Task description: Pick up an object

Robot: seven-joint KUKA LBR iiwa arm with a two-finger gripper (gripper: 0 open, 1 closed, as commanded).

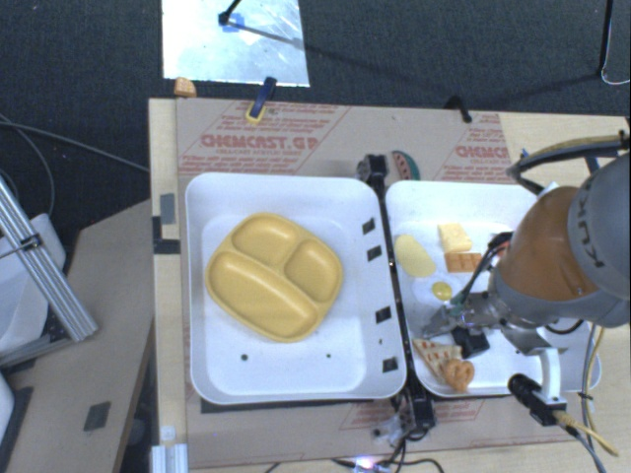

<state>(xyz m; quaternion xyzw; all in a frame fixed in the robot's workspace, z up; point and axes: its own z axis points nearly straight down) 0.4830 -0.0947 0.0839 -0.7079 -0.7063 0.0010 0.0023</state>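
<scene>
At the near edge of the right bin point(493, 387) lies a browned, lattice-marked piece like a waffle or pastry point(446, 363), pressed close to the bin's near-left corner, its long axis running roughly left to right and slightly toward the corner. Directly above it in the view, and just beside it, sits the gripper point(459, 325), hanging from the grey arm point(552, 264) that reaches in from the right with its orange band over the bin. Dark parts of the tool overlap each other here, so whether the jaws are open or closed cannot be told, and nothing can be seen held between them. This is the relation the pick seems to turn on: the waffle-like piece lies just on the near side of the tool, so a short shift toward the near wall would likely centre it, though the wall leaves little room. A little farther in, a small yellow round piece point(441, 290) lies just left of the tool, then a pale yellow oval point(415, 256), an orange cracker-like square point(460, 261) and a pale yellow block point(455, 236) toward the far side. In the left bin point(212, 363), well apart from the arm, rests a yellow divided plate point(274, 276).
</scene>
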